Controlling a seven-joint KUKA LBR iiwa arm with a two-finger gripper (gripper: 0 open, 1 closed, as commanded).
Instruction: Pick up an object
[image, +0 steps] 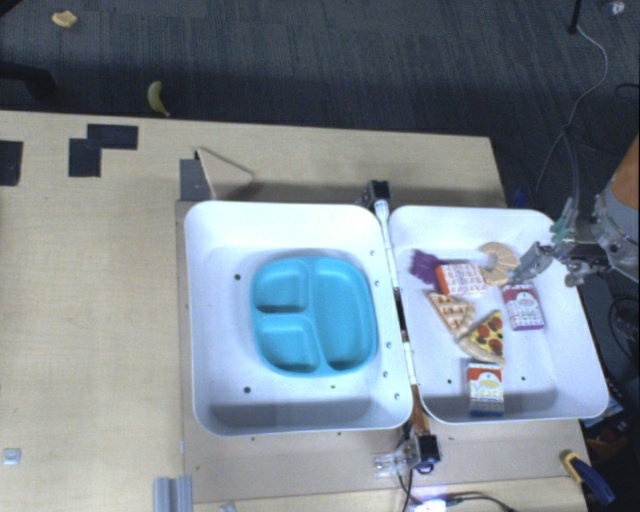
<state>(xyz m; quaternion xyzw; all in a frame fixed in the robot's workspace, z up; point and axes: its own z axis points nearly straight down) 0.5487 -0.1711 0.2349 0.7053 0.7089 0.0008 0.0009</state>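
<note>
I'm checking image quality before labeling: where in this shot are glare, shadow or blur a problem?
Camera view: the gripper at the right bin is small and soft, so its jaws cannot be read; the left bin shows a grey shadow along its near wall, below the blue tray; the small packages' print is too blurred to read; no strong glare.

we look down from one fixed camera above the bench (90, 330), at a slant, far enough to take in both white bins (215, 300) and dark floor (330, 60) beyond.
</note>
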